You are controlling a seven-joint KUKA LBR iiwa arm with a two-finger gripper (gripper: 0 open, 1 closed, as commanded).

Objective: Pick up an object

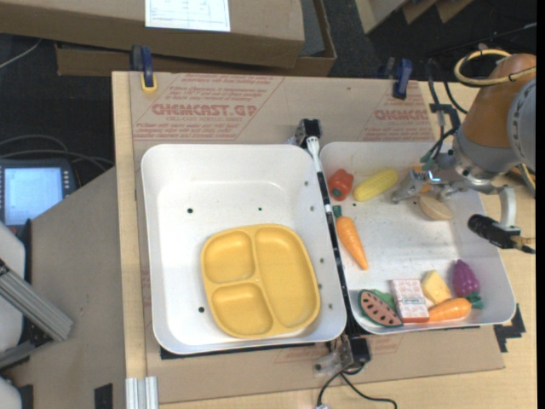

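In the camera view, the gripper (423,186) hovers at the right bin's (502,290) one o'clock, beside the corn (375,185); whether its jaws are apart, I cannot tell. Closing off-centre could nudge the corn away.
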